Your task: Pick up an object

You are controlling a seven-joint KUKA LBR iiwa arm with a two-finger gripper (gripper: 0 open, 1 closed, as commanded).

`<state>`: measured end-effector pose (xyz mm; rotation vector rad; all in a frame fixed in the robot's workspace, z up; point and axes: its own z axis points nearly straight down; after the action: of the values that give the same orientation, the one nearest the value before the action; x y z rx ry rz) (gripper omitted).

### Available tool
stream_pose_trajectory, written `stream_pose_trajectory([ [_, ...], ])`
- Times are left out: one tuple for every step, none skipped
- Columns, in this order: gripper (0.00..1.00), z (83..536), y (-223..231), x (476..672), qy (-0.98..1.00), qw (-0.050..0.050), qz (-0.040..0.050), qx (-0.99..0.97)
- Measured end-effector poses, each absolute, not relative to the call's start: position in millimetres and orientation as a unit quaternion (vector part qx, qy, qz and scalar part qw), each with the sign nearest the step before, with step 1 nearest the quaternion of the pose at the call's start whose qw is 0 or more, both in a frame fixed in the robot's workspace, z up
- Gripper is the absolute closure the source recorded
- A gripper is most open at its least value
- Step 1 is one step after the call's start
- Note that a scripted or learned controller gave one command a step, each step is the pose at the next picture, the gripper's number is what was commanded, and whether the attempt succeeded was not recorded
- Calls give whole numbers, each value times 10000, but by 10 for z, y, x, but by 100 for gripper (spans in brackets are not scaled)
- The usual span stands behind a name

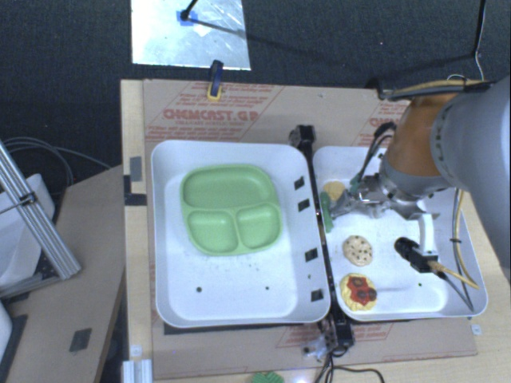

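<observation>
we take the right bin (459,290) as our landmark. inside it we see a chocolate-chip cookie (358,250) near the middle, a small pizza piece (359,291) just below the cookie toward the near wall, and a pale yellowish item (333,190) at the far left corner, too blurred for us to name. the gripper (335,207) sits low over the bin's left side, just beside that pale item; we cannot tell how it is set. the left bin (172,294) next to it holds a green divided plate (231,208).
</observation>
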<state>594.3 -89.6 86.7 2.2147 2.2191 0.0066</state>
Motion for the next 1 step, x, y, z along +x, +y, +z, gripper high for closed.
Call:
stream_pose_trajectory([
  [0,867,-896,5943,7078,32,21,7064],
])
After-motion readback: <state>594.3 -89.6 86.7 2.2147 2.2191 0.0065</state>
